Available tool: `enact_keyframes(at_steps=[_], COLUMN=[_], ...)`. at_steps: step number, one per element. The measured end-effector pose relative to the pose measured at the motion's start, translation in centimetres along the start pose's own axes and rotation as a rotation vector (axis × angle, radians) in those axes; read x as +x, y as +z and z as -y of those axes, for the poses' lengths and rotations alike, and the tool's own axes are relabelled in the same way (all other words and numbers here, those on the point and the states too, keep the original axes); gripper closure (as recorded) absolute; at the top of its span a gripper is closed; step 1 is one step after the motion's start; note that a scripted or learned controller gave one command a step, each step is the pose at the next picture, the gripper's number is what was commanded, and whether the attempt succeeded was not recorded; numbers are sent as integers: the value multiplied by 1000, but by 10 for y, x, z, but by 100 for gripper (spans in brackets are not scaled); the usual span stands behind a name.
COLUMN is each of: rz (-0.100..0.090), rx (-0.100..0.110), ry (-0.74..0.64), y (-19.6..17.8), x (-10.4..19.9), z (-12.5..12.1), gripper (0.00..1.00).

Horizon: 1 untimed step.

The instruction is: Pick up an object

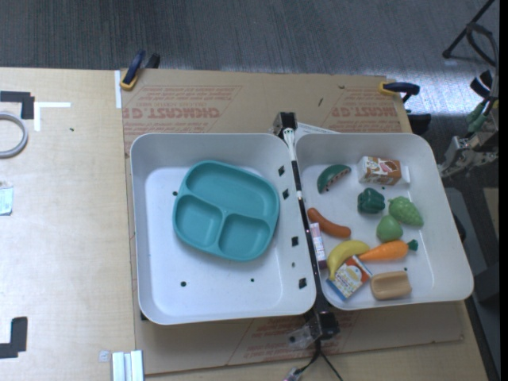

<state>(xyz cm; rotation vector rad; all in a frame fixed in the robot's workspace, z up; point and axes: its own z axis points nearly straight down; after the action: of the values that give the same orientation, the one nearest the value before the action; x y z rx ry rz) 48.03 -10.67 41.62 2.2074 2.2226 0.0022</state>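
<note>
Toy food items fill the right bin (444, 213): a hot dog (329, 223), banana (348, 252), carrot (385, 251), broccoli (371, 201), green grapes (406, 211), a bread slice (390, 285) and small printed packets, most lying close together, while the left bin (151, 236) on the counter (63, 252) carries a teal divided plate (226, 210). No item is lifted, so the pick appears not yet begun, and the state of the hand cannot be told. The next move calls for choosing a target with free space around it, such as the bread slice near the front wall, and descending over it.
</note>
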Motion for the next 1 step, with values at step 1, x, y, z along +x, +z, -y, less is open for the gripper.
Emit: enact_keyframes(at_steps=[1], rz=[3], rx=[-4], ry=[-4], y=[-10], x=[0], z=[-2], gripper=[100])
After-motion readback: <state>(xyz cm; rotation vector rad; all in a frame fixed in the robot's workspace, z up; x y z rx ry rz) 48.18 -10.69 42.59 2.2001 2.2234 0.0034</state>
